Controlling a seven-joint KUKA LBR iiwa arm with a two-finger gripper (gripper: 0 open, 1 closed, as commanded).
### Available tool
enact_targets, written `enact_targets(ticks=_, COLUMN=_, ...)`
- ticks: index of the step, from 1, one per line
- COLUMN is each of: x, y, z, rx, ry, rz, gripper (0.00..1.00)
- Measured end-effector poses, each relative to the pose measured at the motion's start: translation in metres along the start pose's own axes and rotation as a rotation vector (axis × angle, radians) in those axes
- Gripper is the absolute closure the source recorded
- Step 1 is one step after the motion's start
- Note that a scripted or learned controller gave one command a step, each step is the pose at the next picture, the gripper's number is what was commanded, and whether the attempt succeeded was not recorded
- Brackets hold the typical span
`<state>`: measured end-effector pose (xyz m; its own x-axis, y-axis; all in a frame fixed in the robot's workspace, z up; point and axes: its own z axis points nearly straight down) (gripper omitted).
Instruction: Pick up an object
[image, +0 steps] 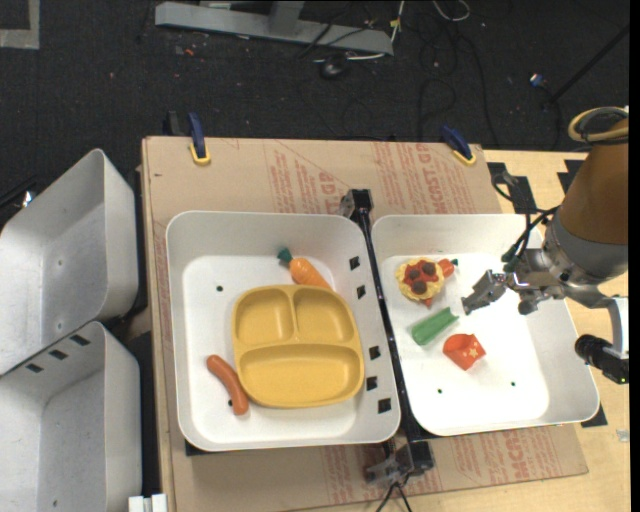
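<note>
From where I'm standing the gripper hangs over the right bin, can't tell its state, with the green block just below-left, lying diagonally.

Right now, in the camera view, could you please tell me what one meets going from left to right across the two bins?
Sausage → yellow tray → pizza slice → red piece → gripper.
</note>
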<state>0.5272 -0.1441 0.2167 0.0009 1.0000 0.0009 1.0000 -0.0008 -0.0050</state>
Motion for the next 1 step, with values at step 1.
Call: enact_targets(ticks=1, x=0.0022, y=0.0007, z=0.0643, rx=0.001, ry=0.001, rz=0.001, gripper=0.0)
